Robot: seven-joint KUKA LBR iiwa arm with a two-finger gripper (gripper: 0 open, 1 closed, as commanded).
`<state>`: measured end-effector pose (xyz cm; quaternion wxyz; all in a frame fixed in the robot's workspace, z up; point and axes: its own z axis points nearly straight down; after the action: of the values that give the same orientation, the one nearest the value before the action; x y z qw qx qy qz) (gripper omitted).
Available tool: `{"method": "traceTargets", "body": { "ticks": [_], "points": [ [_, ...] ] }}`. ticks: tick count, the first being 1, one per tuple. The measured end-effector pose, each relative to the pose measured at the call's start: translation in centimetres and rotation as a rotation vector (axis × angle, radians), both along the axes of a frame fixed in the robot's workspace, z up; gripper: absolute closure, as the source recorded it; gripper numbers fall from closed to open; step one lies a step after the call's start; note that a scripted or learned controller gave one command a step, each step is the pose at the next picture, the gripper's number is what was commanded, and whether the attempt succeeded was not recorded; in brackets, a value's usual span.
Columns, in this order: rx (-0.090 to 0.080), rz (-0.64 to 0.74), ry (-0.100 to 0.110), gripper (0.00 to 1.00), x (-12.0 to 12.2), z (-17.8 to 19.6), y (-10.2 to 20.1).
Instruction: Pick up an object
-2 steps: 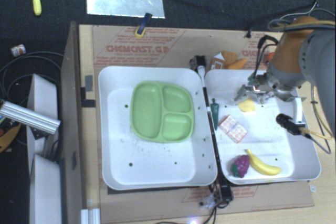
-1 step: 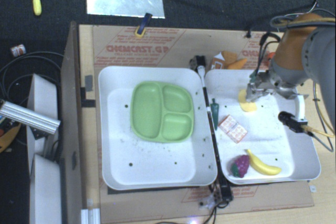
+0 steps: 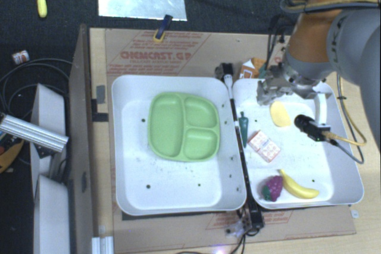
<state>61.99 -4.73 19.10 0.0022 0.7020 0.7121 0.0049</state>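
Now, starting on your left: the left shallow white plastic bin (image 3: 134, 187) holds a pale green three-compartment plate (image 3: 182, 126), lying flat. Cross the divider, where a small dark green pepper-shaped toy (image 3: 243, 123) lies at the rim of the right shallow white bin (image 3: 348, 178). Further in you have a pink-and-white patterned box (image 3: 264, 146), a purple toy grape bunch (image 3: 273, 187) touching a yellow toy banana (image 3: 297, 186), and a pale yellow lemon-shaped toy (image 3: 280, 114). Your jaws (image 3: 271, 91) hover just above that lemon's upper left; whether they're released or clenched, you cannot tell.
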Motion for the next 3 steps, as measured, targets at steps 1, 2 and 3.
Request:
{"method": "traceTargets", "body": {
  "ticks": [1,2,3],
  "points": [
    [-0.002,-0.005,0.005,1.0,3.2,-0.1,3.6],
    [-0.001,-0.004,0.003,1.0,4.6,3.8,8.7],
    [0.0,-0.001,0.007,1.0,4.8,2.7,18.4]
  ]
}}
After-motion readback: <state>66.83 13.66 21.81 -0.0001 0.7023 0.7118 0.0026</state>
